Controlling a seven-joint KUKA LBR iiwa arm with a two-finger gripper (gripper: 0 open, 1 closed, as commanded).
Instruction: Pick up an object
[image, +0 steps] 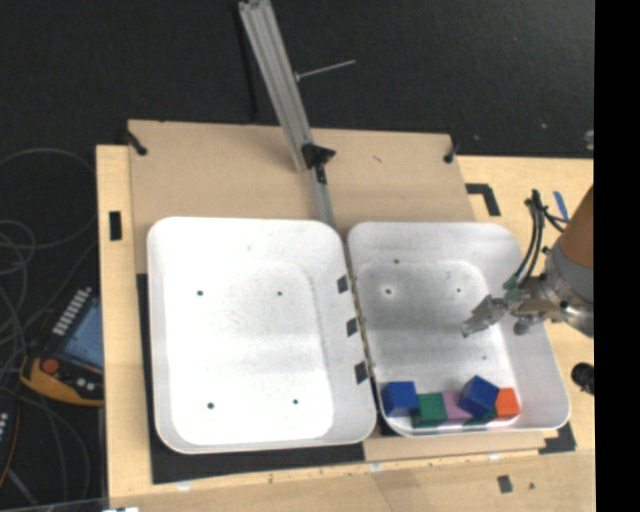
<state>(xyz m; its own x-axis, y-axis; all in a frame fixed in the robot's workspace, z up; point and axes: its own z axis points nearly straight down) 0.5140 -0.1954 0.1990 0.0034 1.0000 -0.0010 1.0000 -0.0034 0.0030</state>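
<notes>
Two shallow white bins sit side by side on the table (250, 170), the left bin (170, 330) filling the centre-left of the frame and the right bin (420, 245) the centre-right, their inner edges touching along a seam with small dark clips. The arm (575, 250) enters at the right edge of the frame, and its jaws (480, 320) hang over the right-hand part of the right bin, pointing down and to the left; one slim grey finger is plain to see, but whether the jaws stand wide or narrow I cannot tell, and nothing is seen between them. The objects lie in a row along the lower wall of the right bin, well apart from the jaws: a blue block (400, 396) at the left, a green block (431, 408) just beside it, a pale purple piece (456, 407) next, then a second blue block (480, 395) tilted on top of its neighbours, and an orange block (507, 402) at the right end. A grey metal rail (285, 90) runs from the top of the frame down to the seam between the bins. At the lower left of the frame a handheld pendant (65, 350) with orange trim lies among dark cables (30, 200).
</notes>
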